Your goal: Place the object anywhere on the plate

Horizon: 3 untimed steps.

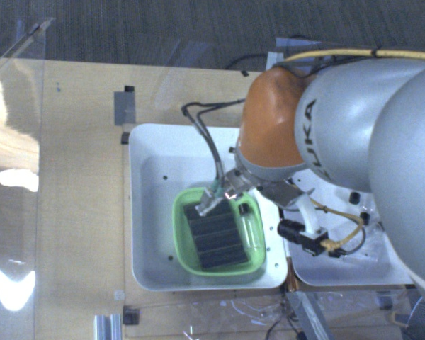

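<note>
Gripper at green plate's top-left rim, touching black ribbed object on it; finger state unclear; plate near left bin's front wall

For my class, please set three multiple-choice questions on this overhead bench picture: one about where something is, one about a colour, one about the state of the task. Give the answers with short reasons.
1. Where is the plate?
A. In the left bin
B. On the bare bench
C. On the floor

2. What colour is the plate?
A. Red
B. Green
C. Blue

3. Where is the dark ridged object?
A. Lying on the plate
B. Beside the bin on the bench
C. Held high above the bins

Answers: 1 A, the white bin walls surround the plate. 2 B, its rim is bright green. 3 A, the object rests inside the plate's rim, below the gripper.
</note>
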Each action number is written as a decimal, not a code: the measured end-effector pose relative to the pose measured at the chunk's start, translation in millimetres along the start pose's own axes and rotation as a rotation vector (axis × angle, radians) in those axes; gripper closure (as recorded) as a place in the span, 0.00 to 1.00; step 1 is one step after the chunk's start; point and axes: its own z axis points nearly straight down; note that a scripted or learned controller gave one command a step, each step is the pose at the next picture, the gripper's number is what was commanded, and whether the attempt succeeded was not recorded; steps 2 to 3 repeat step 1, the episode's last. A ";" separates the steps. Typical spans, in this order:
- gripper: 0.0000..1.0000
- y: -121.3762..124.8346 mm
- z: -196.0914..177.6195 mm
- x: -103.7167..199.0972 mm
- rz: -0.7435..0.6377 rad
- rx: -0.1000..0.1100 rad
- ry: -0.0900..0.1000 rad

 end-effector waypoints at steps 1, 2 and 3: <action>0.00 -5.4 -11.2 -53.3 -0.136 0.000 -0.001; 0.00 -5.4 -11.2 -53.3 -0.136 0.000 -0.001; 0.00 -5.4 -11.2 -53.3 -0.136 0.000 -0.001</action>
